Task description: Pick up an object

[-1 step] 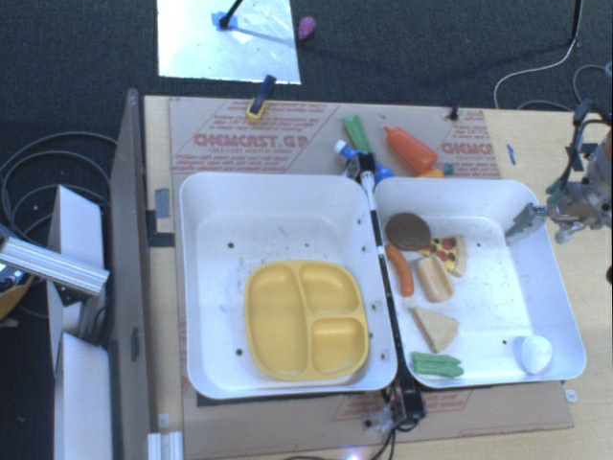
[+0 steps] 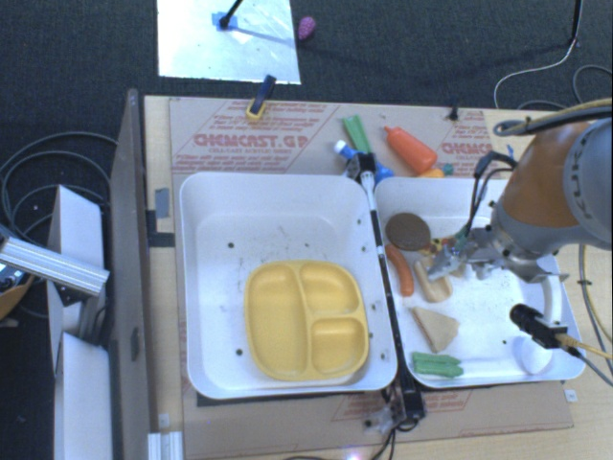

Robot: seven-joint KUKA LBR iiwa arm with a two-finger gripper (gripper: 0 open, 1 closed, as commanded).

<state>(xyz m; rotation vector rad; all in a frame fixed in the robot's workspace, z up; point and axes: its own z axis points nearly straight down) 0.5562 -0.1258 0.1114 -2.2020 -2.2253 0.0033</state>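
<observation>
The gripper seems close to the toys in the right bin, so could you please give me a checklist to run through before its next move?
1. Gripper is over the right bin: ok.
2. Gripper is low among the toys, beside the brown disc and the beige piece: ok.
3. A toy is between the fingers: cannot tell, the wrist and clutter hide them.
4. Orange carrot-shaped toy lies apart from the bin's left wall: not ok, it lies right along it.
5. Tan wedge and green toy lie away from the gripper: ok.
6. Yellow divided tray sits apart in the left bin: ok.
</observation>
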